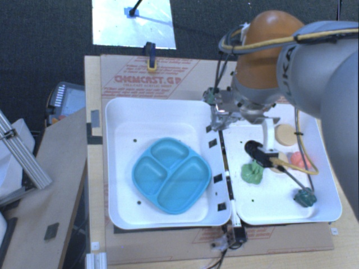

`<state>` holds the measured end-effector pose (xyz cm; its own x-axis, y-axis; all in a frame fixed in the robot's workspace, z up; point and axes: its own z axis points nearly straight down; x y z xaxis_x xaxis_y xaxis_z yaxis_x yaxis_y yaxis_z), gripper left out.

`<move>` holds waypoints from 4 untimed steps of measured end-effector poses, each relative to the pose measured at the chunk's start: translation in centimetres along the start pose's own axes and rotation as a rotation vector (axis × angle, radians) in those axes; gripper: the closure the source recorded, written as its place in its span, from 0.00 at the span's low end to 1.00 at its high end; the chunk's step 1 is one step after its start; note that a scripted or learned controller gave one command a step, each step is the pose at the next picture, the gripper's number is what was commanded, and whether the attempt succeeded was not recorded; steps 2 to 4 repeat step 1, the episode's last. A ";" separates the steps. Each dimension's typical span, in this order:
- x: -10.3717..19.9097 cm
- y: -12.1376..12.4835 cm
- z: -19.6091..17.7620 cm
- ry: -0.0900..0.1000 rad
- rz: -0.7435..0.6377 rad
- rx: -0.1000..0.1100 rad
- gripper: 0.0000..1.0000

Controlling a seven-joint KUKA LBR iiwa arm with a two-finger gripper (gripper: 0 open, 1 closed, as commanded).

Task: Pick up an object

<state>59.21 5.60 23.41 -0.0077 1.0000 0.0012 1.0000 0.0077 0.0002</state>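
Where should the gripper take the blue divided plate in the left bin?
On the blue divided plate, probably the raised rim at its view-left corner, straddled from straight above. It lies flat in the left bin, so its sides offer little to pinch, and bare floor flanks that corner.

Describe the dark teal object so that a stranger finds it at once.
Find the shallow white bin on the view's right. Near its front right corner lies the small dark teal lump. It is darker and bluer than the light green lump to its left.
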 end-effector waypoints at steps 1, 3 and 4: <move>5.4 -0.1 1.0 0.000 -0.001 -0.001 1.00; 5.4 -0.1 1.0 0.000 -0.001 -0.001 1.00; 5.4 -0.1 1.0 0.000 -0.001 -0.001 1.00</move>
